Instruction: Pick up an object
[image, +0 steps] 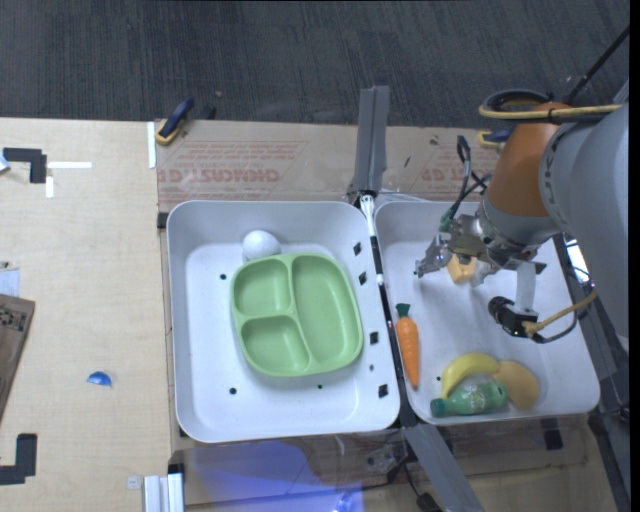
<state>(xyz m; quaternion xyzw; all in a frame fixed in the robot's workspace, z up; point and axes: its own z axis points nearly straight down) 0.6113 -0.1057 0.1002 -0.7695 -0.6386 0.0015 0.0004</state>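
In the right bin (570, 400), the claw (452, 258) hangs low near the back wall, right at a small yellow piece (461, 268). I cannot tell whether it grips it. The likely targets lie loose along the front: a carrot (407, 345) by the divider, a banana (467, 368), a green bottle (470, 399). The left bin (195, 330) holds a green tray (296, 313) and a white ball (261, 243), well apart from the arm.

A green plate (296, 314) with three sections is lying in the left bin (200, 330), a white ball (261, 243) touching its far edge. On the tabletop (80, 290), a blue bit (98, 379) is sitting well apart.
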